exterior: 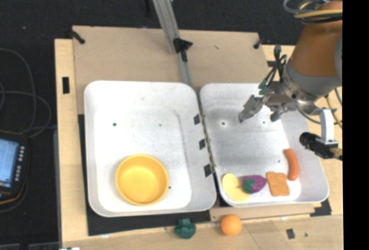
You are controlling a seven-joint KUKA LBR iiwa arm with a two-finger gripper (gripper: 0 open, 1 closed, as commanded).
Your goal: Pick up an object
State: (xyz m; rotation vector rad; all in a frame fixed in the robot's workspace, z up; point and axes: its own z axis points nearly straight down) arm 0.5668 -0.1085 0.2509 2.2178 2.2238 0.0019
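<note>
At the far left we see a dark handheld screen (10, 167) with black cables on the black floor. The tan bench (127, 56) carries the left bin (144, 110), where a yellow bowl (142, 179) sits near the front. A green piece (185, 228) and an orange ball (230, 224) lie on the bench's front edge. In the right bin (248, 145), a yellow slice (230, 185), purple-green object (252, 184), orange block (278, 184) and orange sausage (292, 163) line the front. The gripper (261, 110) hovers spread and holding nothing.
</note>
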